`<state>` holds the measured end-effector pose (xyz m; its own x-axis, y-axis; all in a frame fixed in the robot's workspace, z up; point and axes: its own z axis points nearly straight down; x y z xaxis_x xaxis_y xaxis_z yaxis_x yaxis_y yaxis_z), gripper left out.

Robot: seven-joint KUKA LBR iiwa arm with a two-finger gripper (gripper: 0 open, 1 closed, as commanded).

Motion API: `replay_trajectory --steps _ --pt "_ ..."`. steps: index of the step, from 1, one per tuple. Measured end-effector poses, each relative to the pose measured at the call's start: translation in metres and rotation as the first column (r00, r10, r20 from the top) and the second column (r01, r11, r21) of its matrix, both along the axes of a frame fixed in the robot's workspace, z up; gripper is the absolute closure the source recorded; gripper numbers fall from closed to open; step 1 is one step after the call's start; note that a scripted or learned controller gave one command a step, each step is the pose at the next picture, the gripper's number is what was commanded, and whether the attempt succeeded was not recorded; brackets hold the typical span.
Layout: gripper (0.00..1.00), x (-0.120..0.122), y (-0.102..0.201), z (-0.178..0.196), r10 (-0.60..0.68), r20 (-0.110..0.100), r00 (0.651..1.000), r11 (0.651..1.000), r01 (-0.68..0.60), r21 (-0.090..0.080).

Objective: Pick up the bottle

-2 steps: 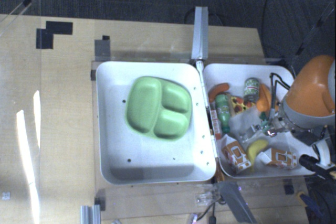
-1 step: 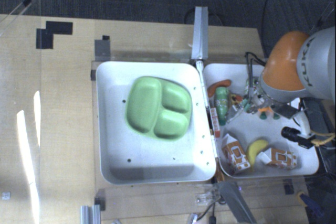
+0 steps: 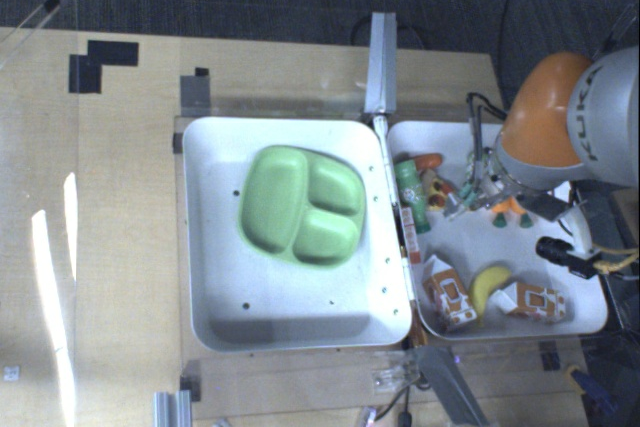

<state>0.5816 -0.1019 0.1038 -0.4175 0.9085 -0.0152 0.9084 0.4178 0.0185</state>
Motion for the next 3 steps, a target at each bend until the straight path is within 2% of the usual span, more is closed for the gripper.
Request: replay_trajectory --steps 1,2,3 --pt "0.00 0.000 -0.001 0.000 -0.001 0.000 1.000 1.000 0.001 -0.001" --pt "0.00 -0.004 0.000 -0.008 0.050 0.005 0.999 0.999 -0.050 -0.007" --pt "1.00 -0.001 0.001 0.004 0.052 0.014 0.999 0.999 -0.052 -0.008"
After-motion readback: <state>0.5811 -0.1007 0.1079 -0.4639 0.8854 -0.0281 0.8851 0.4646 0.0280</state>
